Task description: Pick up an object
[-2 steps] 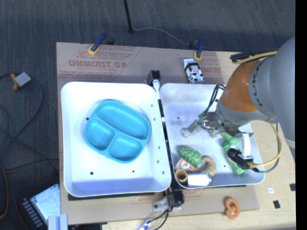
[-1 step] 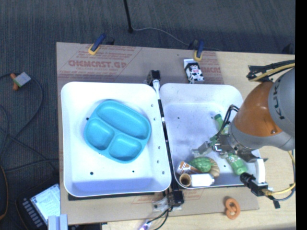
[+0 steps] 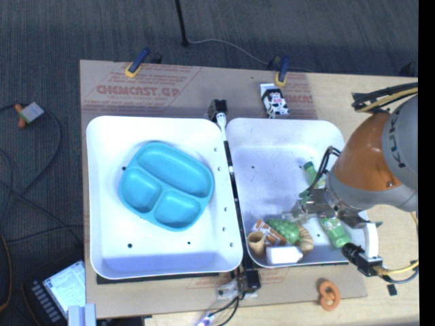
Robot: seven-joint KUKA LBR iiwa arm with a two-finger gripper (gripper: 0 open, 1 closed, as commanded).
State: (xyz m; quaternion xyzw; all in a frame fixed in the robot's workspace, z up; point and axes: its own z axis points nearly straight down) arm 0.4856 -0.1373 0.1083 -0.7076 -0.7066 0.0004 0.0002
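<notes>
My gripper (image 3: 311, 206) hangs low in the right bin (image 3: 272, 148), just above a heap of small objects along its near edge. The heap holds a green leafy toy (image 3: 285, 230), a white block (image 3: 283, 255), a tan roll (image 3: 257, 240) and a green bottle (image 3: 335, 231). Part of a green object (image 3: 310, 172) shows beside the wrist. The grey arm with its orange band (image 3: 363, 158) covers the bin's right side. A blue divided plate (image 3: 166, 184) lies in the left bin (image 3: 109, 236).
An orange pretzel-shaped toy (image 3: 329, 293) lies on the bench in front of the right bin. Blue-and-yellow clamps (image 3: 138, 61) (image 3: 281, 70) hold the cardboard at the far edge. A black-and-white tag (image 3: 274, 102) sits behind the right bin.
</notes>
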